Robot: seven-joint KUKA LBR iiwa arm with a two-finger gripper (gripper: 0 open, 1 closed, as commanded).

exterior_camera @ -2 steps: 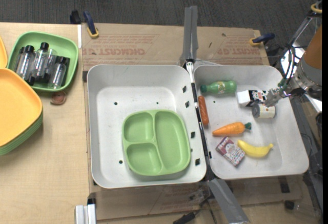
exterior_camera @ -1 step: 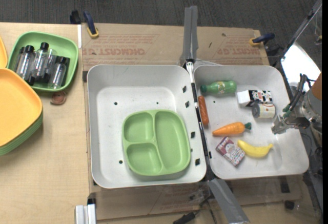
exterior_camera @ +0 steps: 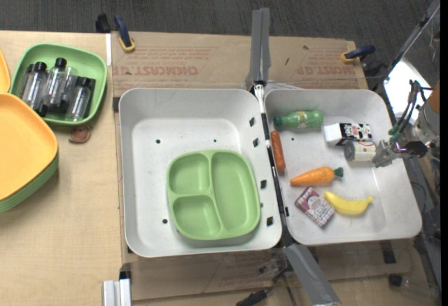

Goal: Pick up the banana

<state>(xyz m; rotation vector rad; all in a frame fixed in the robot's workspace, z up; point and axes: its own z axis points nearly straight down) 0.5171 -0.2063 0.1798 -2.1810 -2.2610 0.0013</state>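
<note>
Here the yellow plastic banana (exterior_camera: 348, 204) lies in the right white bin (exterior_camera: 392, 227), toward its near edge, just beside a small red-patterned packet (exterior_camera: 314, 206) and below an orange toy carrot (exterior_camera: 315, 176). The claw (exterior_camera: 389, 152) sits at the bin's right rim, near a small white box (exterior_camera: 360, 150), well apart from the banana; whether it is wide or narrow I cannot tell. A green divided tray (exterior_camera: 212, 194) rests in the left white bin (exterior_camera: 140, 122).
</note>
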